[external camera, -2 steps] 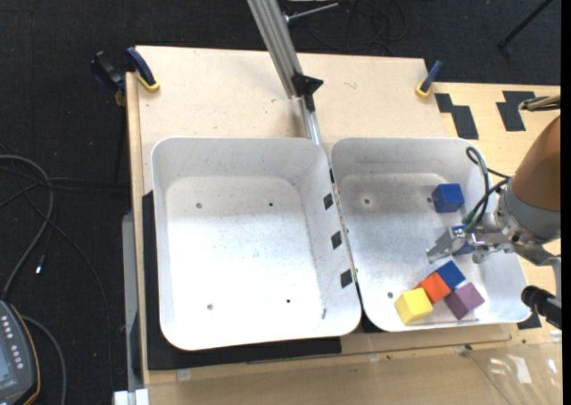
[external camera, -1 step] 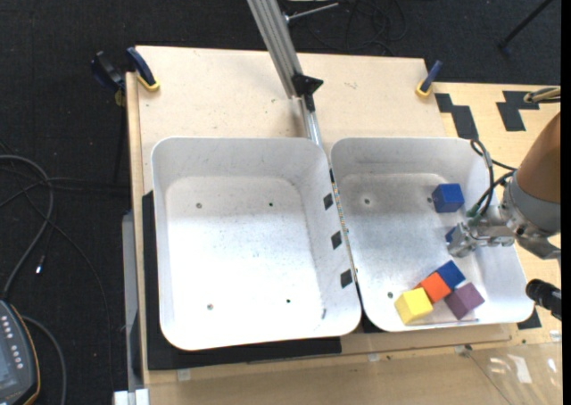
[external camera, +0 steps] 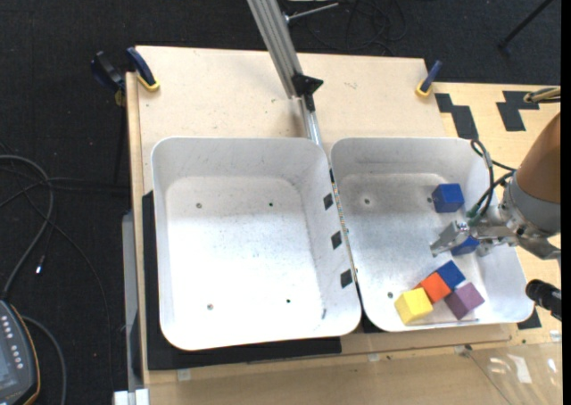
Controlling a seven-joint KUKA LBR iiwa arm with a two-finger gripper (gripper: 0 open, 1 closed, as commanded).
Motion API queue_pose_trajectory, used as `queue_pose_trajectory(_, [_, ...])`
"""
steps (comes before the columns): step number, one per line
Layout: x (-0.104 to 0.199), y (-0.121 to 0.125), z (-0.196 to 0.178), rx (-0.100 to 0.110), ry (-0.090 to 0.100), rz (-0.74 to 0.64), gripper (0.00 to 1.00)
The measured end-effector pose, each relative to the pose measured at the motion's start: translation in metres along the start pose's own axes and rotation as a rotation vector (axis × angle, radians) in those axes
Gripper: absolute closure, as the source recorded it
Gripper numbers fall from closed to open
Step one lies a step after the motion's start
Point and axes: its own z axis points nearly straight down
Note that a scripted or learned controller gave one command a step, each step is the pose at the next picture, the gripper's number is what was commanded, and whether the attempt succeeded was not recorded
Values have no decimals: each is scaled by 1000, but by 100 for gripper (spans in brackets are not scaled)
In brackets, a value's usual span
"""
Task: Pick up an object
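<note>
We see two white bins, the left bin (external camera: 236, 243) and the right bin (external camera: 393, 189) (both speckled with small dark dots). In the right one lie a blue cube (external camera: 448, 196), a yellow cube (external camera: 413, 305), an orange cube (external camera: 436, 286) and a purple cube (external camera: 464, 300). The bench (external camera: 223, 95) is pale beige.

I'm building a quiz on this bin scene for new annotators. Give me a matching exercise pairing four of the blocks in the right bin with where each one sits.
Things:
1. yellow block
2. purple block
3. orange block
4. lone blue block

Places:
A. apart from the cluster, toward the bin's far side
B. between the yellow and purple blocks
C. left end of the cluster
D. right end of the cluster

Pairs: 1-C, 2-D, 3-B, 4-A
</note>
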Motion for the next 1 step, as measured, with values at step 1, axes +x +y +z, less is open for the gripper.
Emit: queue_pose_trajectory(1, [-26,45,-52,-7,-5,-3,0])
